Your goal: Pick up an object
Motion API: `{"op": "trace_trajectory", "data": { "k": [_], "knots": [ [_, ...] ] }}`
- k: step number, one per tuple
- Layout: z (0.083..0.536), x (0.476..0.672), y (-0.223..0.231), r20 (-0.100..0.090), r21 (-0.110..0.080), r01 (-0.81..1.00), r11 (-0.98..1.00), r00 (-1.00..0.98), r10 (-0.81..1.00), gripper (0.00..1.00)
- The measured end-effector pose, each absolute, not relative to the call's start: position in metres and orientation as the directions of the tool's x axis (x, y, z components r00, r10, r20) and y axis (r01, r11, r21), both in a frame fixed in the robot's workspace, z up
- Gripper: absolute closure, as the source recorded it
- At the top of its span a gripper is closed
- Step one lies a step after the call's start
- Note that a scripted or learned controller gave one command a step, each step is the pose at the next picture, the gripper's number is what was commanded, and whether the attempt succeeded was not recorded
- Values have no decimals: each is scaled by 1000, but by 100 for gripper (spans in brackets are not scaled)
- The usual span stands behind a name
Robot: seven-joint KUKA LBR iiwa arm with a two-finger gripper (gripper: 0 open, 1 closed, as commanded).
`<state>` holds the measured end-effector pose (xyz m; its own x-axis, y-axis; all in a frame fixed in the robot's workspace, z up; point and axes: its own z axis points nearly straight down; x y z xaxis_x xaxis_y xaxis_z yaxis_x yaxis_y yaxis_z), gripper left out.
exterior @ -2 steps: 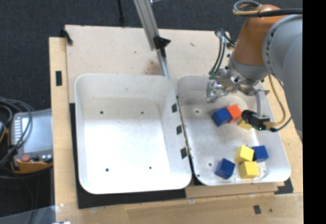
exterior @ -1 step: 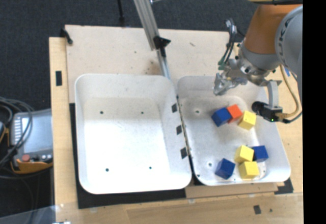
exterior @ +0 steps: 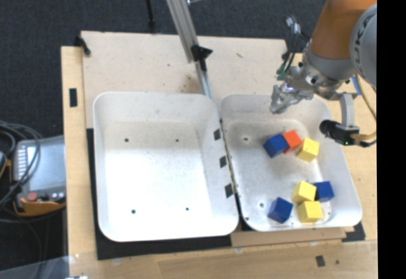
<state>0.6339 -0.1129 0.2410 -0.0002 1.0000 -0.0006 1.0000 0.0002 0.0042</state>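
Overhead slanted view of the bench [exterior: 146, 56] with two shallow white bins set side by side. The left bin [exterior: 108, 113] shows only its speckled floor with a few dark spots. The right bin [exterior: 247, 110] holds seven small cubes in two loose groups. Upper group: a blue cube [exterior: 275, 145] touching an orange cube [exterior: 292, 139], with a yellow cube [exterior: 308, 149] just beside the orange one. Lower group, near the bin's front edge: a second blue cube [exterior: 280, 209], two yellow cubes [exterior: 304, 191] and [exterior: 311, 211] stacked closely in view, and a third blue cube [exterior: 324, 190] partly hidden behind the upper yellow one. The arm [exterior: 336, 30] enters from the right, its upper part cut off by the frame edge. The gripper [exterior: 280, 103] hangs over the far part of the right bin, above and apart from the upper group of cubes; it appears as a blurred grey mass, so whether it is spread or closed cannot be told, and no cube is seen in it. A slanted aluminium rail [exterior: 181, 11] crosses the bench's rear and ends between the bins.
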Motion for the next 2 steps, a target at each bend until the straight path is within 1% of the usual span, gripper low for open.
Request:
{"op": "trace_trajectory", "data": {
  "k": [2],
  "knots": [
    [260,617,-13,2,1,1000,8,-8,1000,100]
  ]
}}
